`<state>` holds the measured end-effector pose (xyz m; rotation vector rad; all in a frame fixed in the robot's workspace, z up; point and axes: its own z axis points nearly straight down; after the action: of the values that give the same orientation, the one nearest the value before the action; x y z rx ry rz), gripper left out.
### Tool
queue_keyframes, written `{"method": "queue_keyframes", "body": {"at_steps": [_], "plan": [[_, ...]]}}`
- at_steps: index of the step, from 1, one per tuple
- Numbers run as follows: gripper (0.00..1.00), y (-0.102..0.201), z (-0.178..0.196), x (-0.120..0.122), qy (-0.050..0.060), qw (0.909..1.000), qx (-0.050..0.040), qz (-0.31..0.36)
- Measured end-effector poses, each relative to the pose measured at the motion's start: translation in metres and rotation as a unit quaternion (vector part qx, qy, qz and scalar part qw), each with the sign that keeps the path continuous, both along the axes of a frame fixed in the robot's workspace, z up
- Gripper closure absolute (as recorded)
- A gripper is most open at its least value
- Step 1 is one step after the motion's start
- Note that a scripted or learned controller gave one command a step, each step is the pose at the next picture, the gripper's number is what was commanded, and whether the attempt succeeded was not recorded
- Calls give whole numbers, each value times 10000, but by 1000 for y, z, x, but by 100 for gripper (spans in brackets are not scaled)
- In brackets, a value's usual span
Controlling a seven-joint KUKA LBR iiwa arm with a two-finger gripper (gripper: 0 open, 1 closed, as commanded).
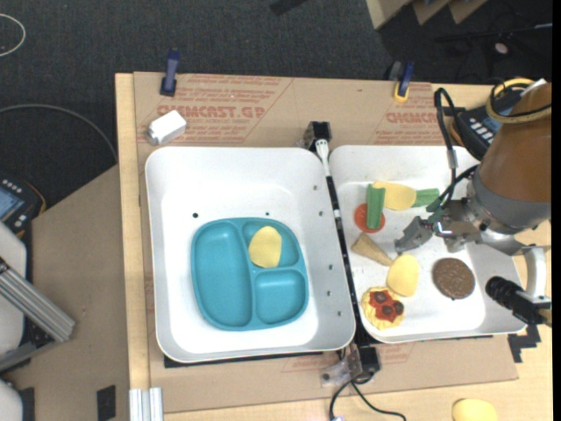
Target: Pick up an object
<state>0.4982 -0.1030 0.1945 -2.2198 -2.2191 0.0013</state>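
Observation:
My gripper (419, 234) hangs over the middle of the right bin (456, 327), open, with nothing between its fingers. Just below it lies a yellow lemon-like piece (403, 275), and a tan wedge (372, 250) lies to its left. A brown round cookie (453, 278) sits at its lower right. Farther back are a green stick (375, 206) lying across a red round piece (364, 217), and a yellow piece with green leaves (399, 196). A pizza slice (384, 307) rests near the bin's front edge.
The left bin (175, 191) holds a blue divided tray (228, 279) with a yellow piece (266, 246) in its upper right compartment. A black divider (331, 209) runs between the bins. A white block (166, 127) lies on the board behind the left bin. Cables hang near the arm.

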Motion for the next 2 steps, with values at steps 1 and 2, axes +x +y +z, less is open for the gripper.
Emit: {"method": "queue_keyframes", "body": {"at_steps": [1, 2], "plan": [[100, 0, 11, 1, -14, 10000, -4, -1], [100, 67, 22, 9, -29, 10000, 0, 40]]}}
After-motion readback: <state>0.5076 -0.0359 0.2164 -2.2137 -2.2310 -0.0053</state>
